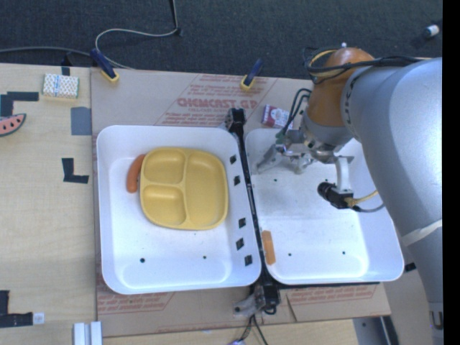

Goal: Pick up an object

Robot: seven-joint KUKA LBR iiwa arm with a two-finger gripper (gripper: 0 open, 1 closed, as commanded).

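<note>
Carrot [268, 246] lies below pincer [285, 158].

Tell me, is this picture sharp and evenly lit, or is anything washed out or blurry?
Camera view: fairly soft overall, with the print on the cardboard only just readable; the two white bins are bright, close to washed out; the yellow tray casts a faint shadow; the grey arm looms large and a little blurred at the right; the gripper shows little fine detail.
</note>
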